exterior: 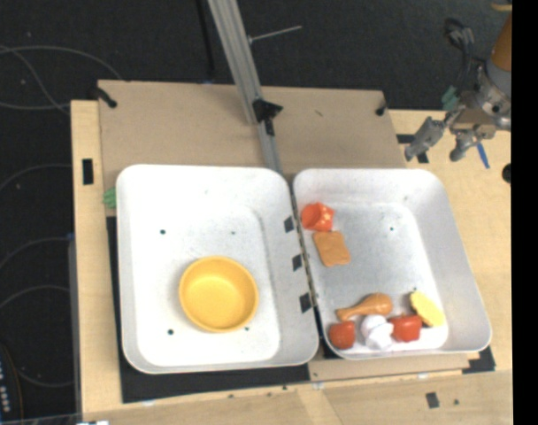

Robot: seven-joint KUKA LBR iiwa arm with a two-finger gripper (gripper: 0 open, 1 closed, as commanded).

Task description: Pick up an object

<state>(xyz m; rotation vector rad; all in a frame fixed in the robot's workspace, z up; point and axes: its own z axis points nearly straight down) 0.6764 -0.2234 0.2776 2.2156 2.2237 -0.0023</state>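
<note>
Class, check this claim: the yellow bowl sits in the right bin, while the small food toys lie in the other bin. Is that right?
Not quite. The camera view shows the yellow bowl in the left bin, not the right one. The small food toys lie in the other bin, the right bin.

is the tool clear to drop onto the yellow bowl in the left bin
Probably yes: the yellow bowl sits alone and open-topped in the left bin. The tool hangs beyond the right bin's far corner, with a long crossing ahead.
</note>
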